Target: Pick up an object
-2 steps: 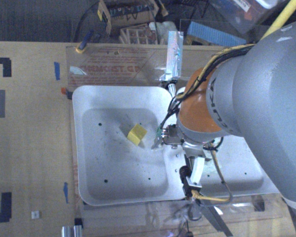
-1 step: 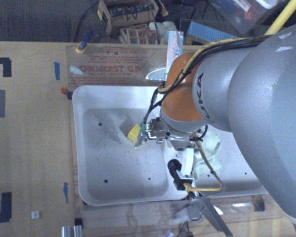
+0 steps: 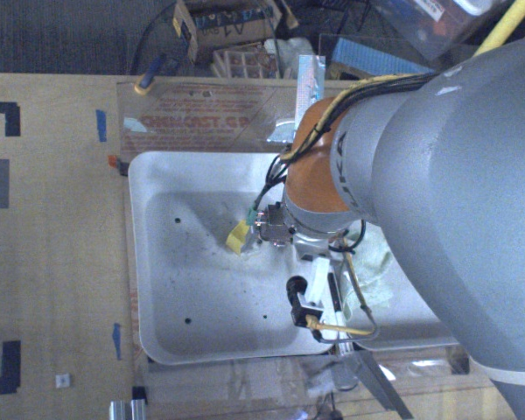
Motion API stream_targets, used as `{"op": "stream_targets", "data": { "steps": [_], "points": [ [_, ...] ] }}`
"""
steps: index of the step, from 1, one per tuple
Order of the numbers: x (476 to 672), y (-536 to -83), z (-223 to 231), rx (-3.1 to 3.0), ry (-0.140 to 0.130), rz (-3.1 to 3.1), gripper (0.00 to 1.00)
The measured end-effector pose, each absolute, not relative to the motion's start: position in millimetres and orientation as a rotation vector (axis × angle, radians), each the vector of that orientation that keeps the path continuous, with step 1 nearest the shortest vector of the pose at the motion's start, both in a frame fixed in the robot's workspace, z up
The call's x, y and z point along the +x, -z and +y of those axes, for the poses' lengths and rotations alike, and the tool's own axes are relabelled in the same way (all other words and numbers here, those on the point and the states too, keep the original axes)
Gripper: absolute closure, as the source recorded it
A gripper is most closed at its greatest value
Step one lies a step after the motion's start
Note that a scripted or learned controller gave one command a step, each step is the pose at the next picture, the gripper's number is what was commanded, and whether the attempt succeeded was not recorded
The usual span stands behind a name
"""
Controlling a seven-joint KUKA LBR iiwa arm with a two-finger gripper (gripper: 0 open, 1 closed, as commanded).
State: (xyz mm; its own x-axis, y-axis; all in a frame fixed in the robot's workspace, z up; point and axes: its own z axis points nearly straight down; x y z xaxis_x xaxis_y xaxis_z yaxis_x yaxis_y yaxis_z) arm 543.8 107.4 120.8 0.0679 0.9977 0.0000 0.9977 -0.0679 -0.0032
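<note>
Yellow object [image 3: 237, 237] lies on the floor of the white bin [image 3: 157, 191], at frame centre, just left of the gripper [image 3: 264, 226]; whether it is gripped, or touched, cannot be told; the grey arm [image 3: 446, 191] fills the right side.

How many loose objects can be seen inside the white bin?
1: a yellow object near the bin's middle, beside the tool. The arm may hide others.

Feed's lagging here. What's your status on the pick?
Gripper low in the left bin. Yellow object at its tip, grasp unconfirmed. Arm covers the right side.
</note>
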Motion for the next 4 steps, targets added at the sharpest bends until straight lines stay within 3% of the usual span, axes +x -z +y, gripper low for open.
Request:
{"op": "stream_targets", "data": {
  "steps": [1, 2, 3, 4],
  "points": [
    [492.3, -90.8, 169.1, -2.427, 0.012, -1.999, 0.00],
    [483.6, -90.9, 224.2, -2.521, 0.024, -1.885, 0.00],
    [483.1, -90.3, 148.6, -2.747, 0.018, -1.521, 0.00],
    [483.7, -90.9, 225.3, -2.493, 0.025, -1.922, 0.00]
  ]
}}
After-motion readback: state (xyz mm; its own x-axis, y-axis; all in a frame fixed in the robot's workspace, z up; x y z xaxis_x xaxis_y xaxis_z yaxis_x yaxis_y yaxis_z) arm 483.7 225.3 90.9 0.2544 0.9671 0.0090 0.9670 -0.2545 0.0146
